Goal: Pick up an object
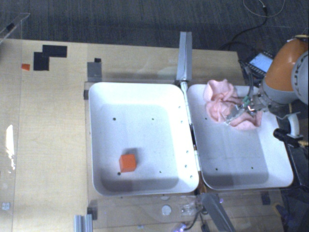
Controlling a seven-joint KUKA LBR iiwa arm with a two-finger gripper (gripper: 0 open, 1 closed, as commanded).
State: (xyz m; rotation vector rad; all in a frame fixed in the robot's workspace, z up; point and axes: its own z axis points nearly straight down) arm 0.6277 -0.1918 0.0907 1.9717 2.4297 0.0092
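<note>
The left bin (136, 138) holds one small orange block (128, 163), lying near its front left corner, well apart from everything else. The right bin (241, 151) holds a crumpled pink cloth (219, 103), bunched against the back wall toward the bin's far right part; the rest of that bin's floor shows bare white with a few small dark dots. A narrow grey divider rail (184, 57) stands between the two bins at the back.

No readable writing or brand shows on either bin or on the cloth. On the wooden bench (48, 144) to the far left lie black patches (48, 56) and a tiny orange square (25, 67), none with legible lettering.

The gripper (236, 112) reaches in from the right, below the arm's orange band (285, 69), and sits down among the folds of the pink cloth, on its right side. The cloth lies under and around the clear fingertips, touching them; whether the fingers are apart or closed on the cloth cannot be told, since the folds and glare hide them.
</note>
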